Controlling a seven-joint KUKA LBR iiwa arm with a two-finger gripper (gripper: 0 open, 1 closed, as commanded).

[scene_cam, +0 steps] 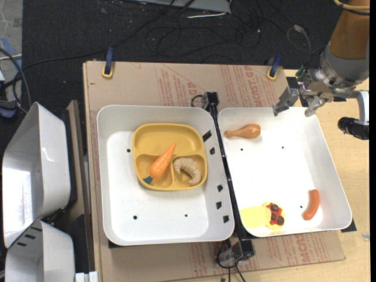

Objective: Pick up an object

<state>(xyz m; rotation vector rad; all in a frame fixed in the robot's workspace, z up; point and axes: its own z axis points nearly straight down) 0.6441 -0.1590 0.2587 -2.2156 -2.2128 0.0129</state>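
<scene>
One drumstick (244, 132) lies crosswise in right bin (329, 157), bone end pointing left.

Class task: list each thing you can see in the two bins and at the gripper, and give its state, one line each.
Two-finger gripper: fingers open, holding nothing, above right bin's far edge.
Yellow divided plastic plate: flat in left bin.
Orange toy carrot: lying on plate.
Pale toy shrimp: lying on plate.
Tan toy drumstick: lying in right bin.
Orange toy sausage: lying in right bin.
</scene>
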